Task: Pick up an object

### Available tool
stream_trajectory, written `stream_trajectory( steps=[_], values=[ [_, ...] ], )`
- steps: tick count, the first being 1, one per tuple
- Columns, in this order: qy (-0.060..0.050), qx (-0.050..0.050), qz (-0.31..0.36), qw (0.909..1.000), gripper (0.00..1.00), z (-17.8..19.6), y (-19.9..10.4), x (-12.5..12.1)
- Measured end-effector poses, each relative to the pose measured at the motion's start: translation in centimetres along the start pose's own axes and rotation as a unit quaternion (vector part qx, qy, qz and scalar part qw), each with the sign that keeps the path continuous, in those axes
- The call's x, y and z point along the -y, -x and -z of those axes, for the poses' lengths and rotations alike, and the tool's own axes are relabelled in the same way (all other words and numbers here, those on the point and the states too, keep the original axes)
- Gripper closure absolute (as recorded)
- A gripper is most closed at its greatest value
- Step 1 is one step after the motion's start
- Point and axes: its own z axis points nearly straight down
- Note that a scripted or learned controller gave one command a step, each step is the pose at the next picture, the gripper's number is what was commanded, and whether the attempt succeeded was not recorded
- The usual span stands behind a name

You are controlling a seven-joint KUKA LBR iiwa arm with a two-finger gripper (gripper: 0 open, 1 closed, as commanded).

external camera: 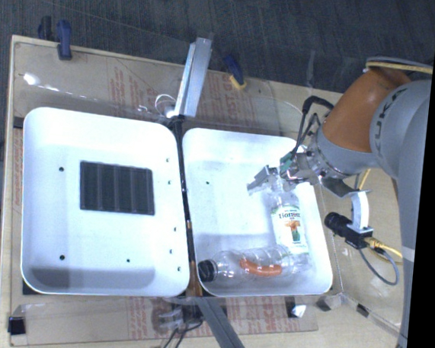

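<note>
White right bin (pixel 222 208) holds two clear bottles: labelled bottle (pixel 289 224) upright-lying, second bottle (pixel 251 266) along front wall. Gripper (pixel 272 179) above labelled bottle top; grip state not clear.

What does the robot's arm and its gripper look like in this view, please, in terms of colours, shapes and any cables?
The arm is bulky and rounded, with smooth grey shells and a broad orange band above the wrist. A thin black cable loops beside the wrist. The gripper is small next to the arm, made of pale grey metal parts with darker fittings where it joins the wrist.
</note>
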Motion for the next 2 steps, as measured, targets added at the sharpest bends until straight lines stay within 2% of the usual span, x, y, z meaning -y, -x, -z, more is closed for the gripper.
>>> stream_trajectory(
  steps=[1, 2],
  values=[
    [-0.001, 0.0, 0.009, 1.0, 0.0, 6.5, 0.2, -0.3],
    [-0.002, -0.001, -0.07, 0.9975, 0.0, 4.1, -0.3, 2.3]
  ],
)
